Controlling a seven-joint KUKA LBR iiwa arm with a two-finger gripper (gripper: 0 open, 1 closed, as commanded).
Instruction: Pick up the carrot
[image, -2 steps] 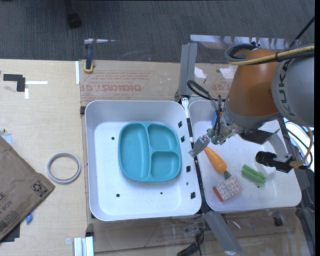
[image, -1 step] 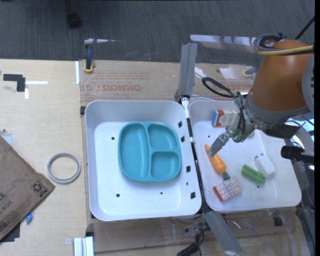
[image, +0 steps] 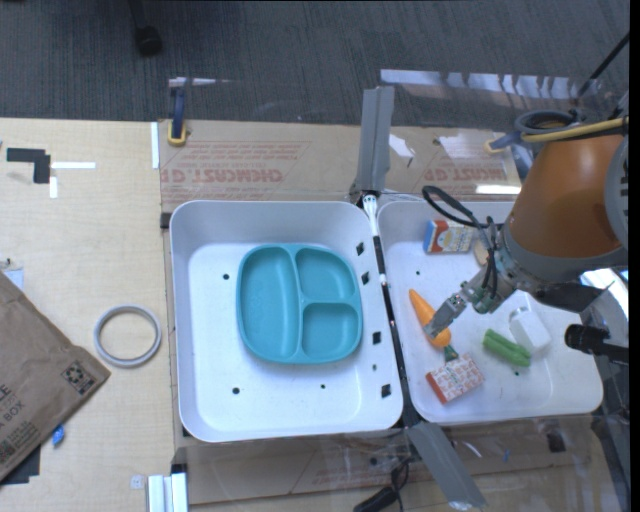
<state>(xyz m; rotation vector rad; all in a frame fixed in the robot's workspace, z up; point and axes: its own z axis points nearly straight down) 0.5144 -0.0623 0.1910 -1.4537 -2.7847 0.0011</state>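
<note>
Nearest the camera, at the right bin's front edge: a small red-and-white patterned block, lying tilted. Just behind the block, toward the bin's middle, the carrot, orange, lying at a slant on the white floor, thin end pointing toward the divider between the two bins. Right over the carrot's thicker end, the hand, reaching in from the right on a grey arm with an orange band. Pinching the carrot or merely hovering at it: cannot tell, and spread or pressed together equally unclear from this slanted height. To the right of the carrot, a green vegetable piece and a white object just beside it. Behind the carrot, near the bin's back wall, a small carton with blue and orange print. Well to the left of the carrot, in the left bin, a teal divided plate. Farther left still, on the worktop, a grey ring. Judged step: descent or closing at the carrot, lift not yet begun. Next move likely to call for a firm close across the carrot's width, then a straight rise clear of the block and the green piece.
</note>
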